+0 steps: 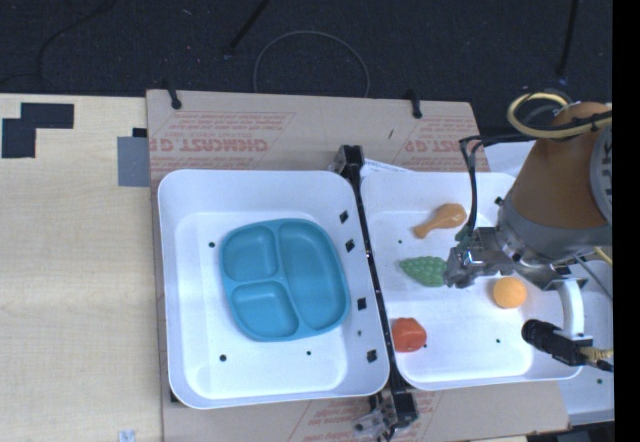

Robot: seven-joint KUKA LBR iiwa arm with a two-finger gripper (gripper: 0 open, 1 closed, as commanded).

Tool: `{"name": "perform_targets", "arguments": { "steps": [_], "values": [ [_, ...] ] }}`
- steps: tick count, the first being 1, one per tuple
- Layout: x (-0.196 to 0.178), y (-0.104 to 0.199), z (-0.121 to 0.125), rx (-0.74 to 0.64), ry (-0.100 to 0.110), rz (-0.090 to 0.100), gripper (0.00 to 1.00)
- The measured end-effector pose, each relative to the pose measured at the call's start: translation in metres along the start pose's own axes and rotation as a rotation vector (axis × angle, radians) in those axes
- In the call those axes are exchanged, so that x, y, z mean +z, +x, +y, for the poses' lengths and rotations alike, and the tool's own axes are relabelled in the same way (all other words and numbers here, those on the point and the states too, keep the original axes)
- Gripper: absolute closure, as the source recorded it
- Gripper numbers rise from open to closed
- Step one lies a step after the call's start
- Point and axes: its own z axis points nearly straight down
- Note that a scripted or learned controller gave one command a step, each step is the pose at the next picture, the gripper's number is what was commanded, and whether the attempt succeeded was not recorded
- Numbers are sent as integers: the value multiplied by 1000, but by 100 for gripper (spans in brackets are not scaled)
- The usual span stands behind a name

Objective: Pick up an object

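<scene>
Camera view: gripper [461, 268] down beside green toy [424, 271], at its three o'clock; finger state impossible to tell. Approach step; next, close and lift.

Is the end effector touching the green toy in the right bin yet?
Cannot tell. In the camera view the end effector meets the right edge of the green toy with no gap showing, but it could be hovering above it.
</scene>
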Motion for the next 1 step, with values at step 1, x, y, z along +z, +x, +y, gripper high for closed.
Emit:
{"name": "perform_targets", "arguments": {
  "steps": [1],
  "values": [
    [-44,6,-1,0,1,0,100]
  ]
}}
